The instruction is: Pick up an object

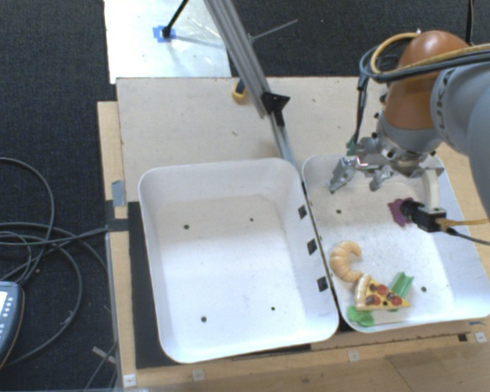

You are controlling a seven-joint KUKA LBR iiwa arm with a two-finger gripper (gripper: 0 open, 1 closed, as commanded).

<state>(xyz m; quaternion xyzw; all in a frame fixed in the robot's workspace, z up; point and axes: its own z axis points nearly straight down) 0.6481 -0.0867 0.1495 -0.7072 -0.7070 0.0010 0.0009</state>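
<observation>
Reaching in over the right bin (475, 297), the grey arm (471, 103) hangs its orange band (424, 72) above that bin's far end, and the gripper (343, 175) sits low near the bin's far-left corner, just inside the wall shared with the left bin (161, 238). The two metal fingers (337, 180) point toward that shared wall, and nothing shows between them; whether they are spread or pressed together cannot be told from this slanted look down.

Over on the near half of the right bin, the pickings lie well apart from the gripper. A croissant (346, 259) curls beside the shared wall, roughly midway along the bin. Just nearer the camera than the croissant, a toy pizza slice (381, 295) lies flat on the bin floor, touching or all but touching the croissant's near end. A green piece (402, 283) pokes out from the pizza's far-right edge, and another bit of green (359, 315) peeks out at the pizza's near-left, close to the bin's near rim.

A purple object (398, 211) shows toward the bin's middle, beside a black fitting (422, 217) on the arm's wrist hardware; what it is cannot be made out.

A slanted metal pole (249, 66) crosses the bench (191, 120) beyond the bins, ending near the bins' shared far corner.
</observation>
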